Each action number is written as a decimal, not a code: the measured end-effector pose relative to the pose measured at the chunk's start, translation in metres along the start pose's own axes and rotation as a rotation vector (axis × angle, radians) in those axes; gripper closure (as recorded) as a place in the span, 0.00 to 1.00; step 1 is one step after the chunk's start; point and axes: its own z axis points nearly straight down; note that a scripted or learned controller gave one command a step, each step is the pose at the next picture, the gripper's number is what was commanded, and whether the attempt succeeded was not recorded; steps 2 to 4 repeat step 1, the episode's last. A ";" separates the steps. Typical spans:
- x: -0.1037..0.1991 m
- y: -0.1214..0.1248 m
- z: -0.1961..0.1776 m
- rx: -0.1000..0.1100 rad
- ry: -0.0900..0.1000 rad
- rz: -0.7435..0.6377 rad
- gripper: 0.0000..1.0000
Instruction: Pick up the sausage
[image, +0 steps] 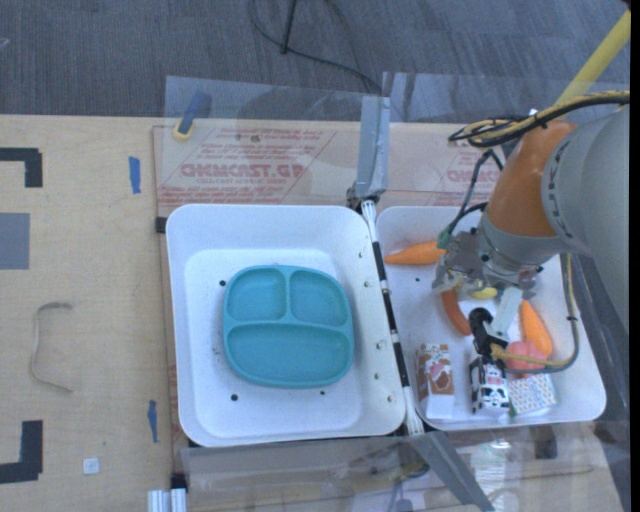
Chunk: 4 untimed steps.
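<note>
- Camera view: the arm (585, 180) reaches over the right bin (590, 385).
- Teal plate (288, 326) sits in the left bin (190, 250).
- Tool (482, 300) hangs low; finger spread can't be made out.
- Sausage (456, 311) lies beside the tool, partly hidden.

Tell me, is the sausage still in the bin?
In: the sausage lies on the right bin floor, beside the gripper.

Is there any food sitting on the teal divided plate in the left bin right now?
No. The teal plate lies bare in the left bin, while the food items, such as the carrot, lie in the right bin.
</note>
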 end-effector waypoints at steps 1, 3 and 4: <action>0.054 -0.016 -0.085 0.014 0.000 -0.125 1.00; 0.054 -0.016 -0.085 0.014 0.000 -0.125 1.00; 0.054 -0.016 -0.085 0.014 0.000 -0.125 1.00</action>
